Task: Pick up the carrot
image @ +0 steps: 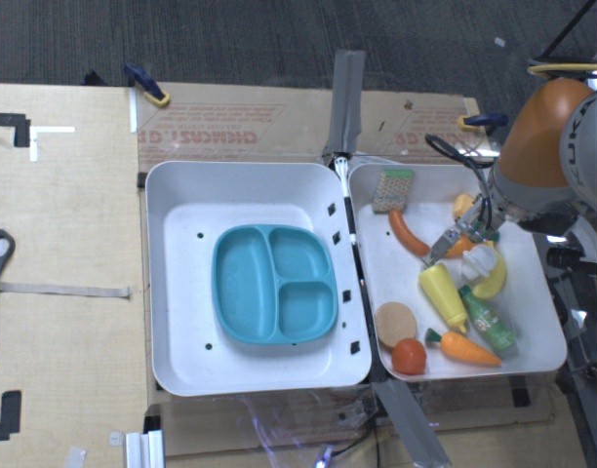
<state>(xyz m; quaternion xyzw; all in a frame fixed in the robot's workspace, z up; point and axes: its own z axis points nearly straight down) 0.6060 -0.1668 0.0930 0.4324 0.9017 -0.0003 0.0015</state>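
A toy carrot (468, 349) lies near the right bin's (547, 291) front edge — likely light, rigid, smooth; grasp mid-body. The gripper (453, 244) hovers well behind it — whether the jaws are open, I cannot tell.

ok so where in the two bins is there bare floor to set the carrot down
Left bin: bare white floor rings the blue divided plate, widest along its left and top. Right bin: a bare strip sits between the sponge and the sausage; its lower right is crowded around the carrot, mustard bottle and tomato.
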